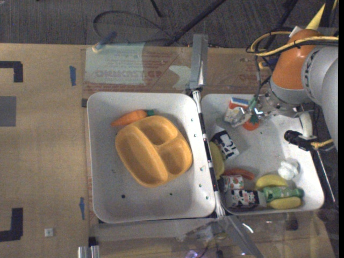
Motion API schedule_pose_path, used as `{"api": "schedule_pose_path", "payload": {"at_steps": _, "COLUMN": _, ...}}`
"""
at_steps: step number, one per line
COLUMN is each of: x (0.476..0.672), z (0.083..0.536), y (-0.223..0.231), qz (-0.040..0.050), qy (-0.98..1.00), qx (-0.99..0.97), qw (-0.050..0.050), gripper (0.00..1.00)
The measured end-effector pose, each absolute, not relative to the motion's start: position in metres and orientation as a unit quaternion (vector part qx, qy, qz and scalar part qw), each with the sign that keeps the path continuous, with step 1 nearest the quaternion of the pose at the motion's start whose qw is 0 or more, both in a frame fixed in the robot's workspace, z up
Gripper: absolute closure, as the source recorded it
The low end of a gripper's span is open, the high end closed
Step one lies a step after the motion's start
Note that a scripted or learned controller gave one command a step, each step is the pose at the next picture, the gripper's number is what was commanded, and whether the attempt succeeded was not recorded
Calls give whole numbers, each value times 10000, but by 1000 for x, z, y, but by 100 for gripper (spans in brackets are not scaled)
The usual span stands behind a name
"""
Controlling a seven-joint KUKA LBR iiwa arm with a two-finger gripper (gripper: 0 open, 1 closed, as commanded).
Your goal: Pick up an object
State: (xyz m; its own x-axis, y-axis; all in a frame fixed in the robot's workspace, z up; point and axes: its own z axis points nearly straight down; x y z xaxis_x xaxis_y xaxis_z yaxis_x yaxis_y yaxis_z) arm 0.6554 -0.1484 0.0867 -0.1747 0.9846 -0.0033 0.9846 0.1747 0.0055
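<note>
My gripper [255, 112] hangs low over the far part of the right bin [269, 149], at the end of the grey arm with its orange band [293, 69]. Just under it, and touching or nearly touching it, lies a small orange-red object [250, 126]. A small white and orange carton [235, 110] stands right beside the gripper on its left. Whether anything sits in the gripper's grasp cannot be made out.
The right bin also holds a black-and-white carton [226, 144], a banana [216, 161], a red pepper [238, 172], a cow-print carton [244, 198], yellow fruit [271, 181], a green bottle [290, 192] and a white lump [288, 169]. An orange divided plate [153, 149] and a carrot [130, 117] lie in the left bin [107, 192].
</note>
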Motion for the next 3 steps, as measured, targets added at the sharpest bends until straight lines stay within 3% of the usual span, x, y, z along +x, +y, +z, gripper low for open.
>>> {"api": "schedule_pose_path", "payload": {"at_steps": 1, "x": 623, "z": 86, "y": -154, "qz": 1, "qy": 7744, "qx": 6327, "qw": 2, "gripper": 0}}
{"api": "schedule_pose_path", "payload": {"at_steps": 2, "x": 668, "z": 86, "y": -181, "qz": 0, "qy": 7537, "qx": 6572, "qw": -2, "gripper": 0}}
{"api": "schedule_pose_path", "payload": {"at_steps": 3, "x": 670, "z": 99, "y": -179, "qz": 8, "qy": 7551, "qx": 6556, "qw": 38, "gripper": 100}}
